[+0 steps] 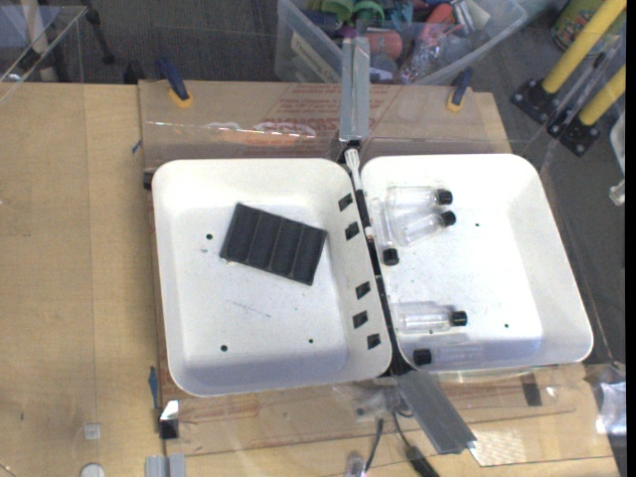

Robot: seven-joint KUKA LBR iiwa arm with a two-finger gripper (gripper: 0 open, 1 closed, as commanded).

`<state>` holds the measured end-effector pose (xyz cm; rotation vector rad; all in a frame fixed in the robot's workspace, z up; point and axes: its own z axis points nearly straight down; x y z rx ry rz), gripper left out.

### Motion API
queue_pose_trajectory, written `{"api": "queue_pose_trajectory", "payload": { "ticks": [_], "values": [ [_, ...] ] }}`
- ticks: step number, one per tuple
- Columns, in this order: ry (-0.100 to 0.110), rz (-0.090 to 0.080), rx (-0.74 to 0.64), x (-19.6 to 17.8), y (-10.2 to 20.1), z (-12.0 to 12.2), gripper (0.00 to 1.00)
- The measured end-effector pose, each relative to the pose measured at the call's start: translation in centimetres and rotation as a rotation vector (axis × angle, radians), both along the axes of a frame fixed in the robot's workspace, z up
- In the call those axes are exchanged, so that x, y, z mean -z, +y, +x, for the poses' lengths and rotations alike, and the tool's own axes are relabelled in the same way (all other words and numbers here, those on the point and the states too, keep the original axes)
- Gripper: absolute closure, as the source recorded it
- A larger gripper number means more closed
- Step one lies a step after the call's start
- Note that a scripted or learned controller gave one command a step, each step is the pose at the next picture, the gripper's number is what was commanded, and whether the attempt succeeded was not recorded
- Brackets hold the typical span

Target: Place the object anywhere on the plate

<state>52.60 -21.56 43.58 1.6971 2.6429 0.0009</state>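
Note:
A dark, ridged rectangular plate (273, 243) lies flat and slightly skewed in the left bin (189, 356), toward its back half. In the right bin (537, 266), several clear plastic vials with black caps lie on their sides. Two vials (414, 212) sit close together near the back left corner. Another vial (427, 318) lies alone near the front left. A black cap (390, 256) rests against the wall between the bins, and a small black piece (421, 358) sits at the front rim.
Black clips (358, 261) line the shared wall between the bins. Behind the bins stands a clear tub of colourful toys (397, 8). Yellow stand legs (591, 28) cross the top right corner. Bare wooden bench (70, 266) spreads to the left.

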Motion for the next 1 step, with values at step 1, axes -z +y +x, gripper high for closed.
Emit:
{"api": "queue_pose_trajectory", "payload": {
  "ticks": [1],
  "values": [
    [-0.006,-0.002,0.0,-1.12,-0.02,0.12,1.0]
  ]
}}
